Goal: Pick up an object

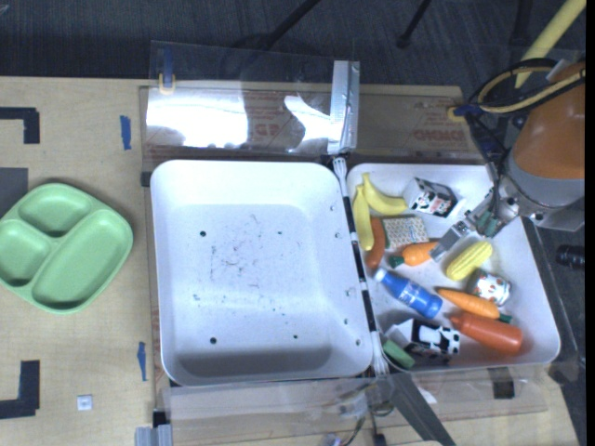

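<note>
A pale wooden table (84, 360) carries black corner marks and blue tape strips; dark carpeted floor (93, 17) lies beyond its far edge; a clear panel (242, 110) there catches glare.

The wooden bench (84, 342) bears two white bins (186, 193), side by side, and a green divided plate (61, 246) to their left
</note>
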You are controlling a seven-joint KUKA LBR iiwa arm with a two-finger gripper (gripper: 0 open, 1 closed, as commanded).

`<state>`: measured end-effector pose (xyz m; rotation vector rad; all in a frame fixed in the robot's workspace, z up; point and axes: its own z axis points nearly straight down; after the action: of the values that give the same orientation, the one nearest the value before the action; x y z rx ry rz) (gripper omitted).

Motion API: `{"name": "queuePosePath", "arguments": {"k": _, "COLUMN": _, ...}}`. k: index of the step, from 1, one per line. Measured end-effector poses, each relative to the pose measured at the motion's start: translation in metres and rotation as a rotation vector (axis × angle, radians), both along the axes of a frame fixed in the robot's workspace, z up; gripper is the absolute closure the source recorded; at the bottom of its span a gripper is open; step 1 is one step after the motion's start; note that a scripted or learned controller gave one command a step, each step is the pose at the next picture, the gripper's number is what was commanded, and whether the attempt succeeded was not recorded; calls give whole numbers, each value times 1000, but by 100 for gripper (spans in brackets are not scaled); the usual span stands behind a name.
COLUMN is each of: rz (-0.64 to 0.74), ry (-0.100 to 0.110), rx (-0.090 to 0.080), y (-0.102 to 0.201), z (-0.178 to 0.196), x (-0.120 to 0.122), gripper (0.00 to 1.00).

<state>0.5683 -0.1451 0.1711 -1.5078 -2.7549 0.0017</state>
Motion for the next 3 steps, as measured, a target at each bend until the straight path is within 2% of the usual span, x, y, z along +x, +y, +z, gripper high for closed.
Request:
{"name": "queuePosePath", "arguments": {"k": 1, "rz": 189, "ry": 1, "rx": 2, "y": 2, "z": -66, "x": -9, "gripper": 0}}
{"name": "queuePosePath", "arguments": {"k": 2, "rz": 187, "ry": 1, "rx": 4, "y": 2, "z": -59, "x": -9, "gripper": 100}}
{"name": "queuePosePath", "arguments": {"k": 3, "rz": 255, "ry": -1, "rx": 1, "y": 3, "z": -21, "x": 40, "gripper": 100}}
